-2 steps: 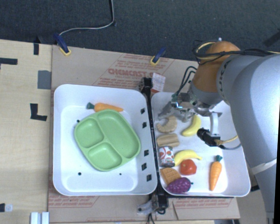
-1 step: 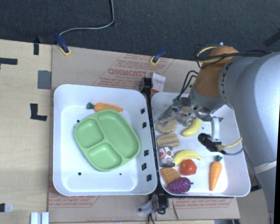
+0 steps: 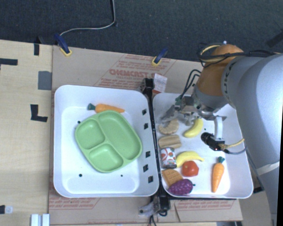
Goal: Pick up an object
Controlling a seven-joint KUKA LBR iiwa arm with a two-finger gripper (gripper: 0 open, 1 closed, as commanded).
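We see the gripper (image 3: pixel 182 112) low in the right bin (image 3: pixel 237 187), at its upper end, under the arm's (image 3: pixel 257 93) orange wrist band. Whether its fingers are open or closed we cannot tell; the metal parts blur together there, and we see nothing clearly held. Just beside it lie a banana (image 3: pixel 194 128) and a round biscuit (image 3: pixel 169 128). Further down the bin sit a cracker (image 3: pixel 170 142), a small can (image 3: pixel 168 157), a second banana (image 3: pixel 188 157), a tomato (image 3: pixel 189 169), a waffle (image 3: pixel 171 176), purple grapes (image 3: pixel 181 186) and a carrot (image 3: pixel 217 174). The left bin (image 3: pixel 61 177) holds a green divided plate (image 3: pixel 108 140) and another carrot (image 3: pixel 108 108). The arm is cut off at the right edge.
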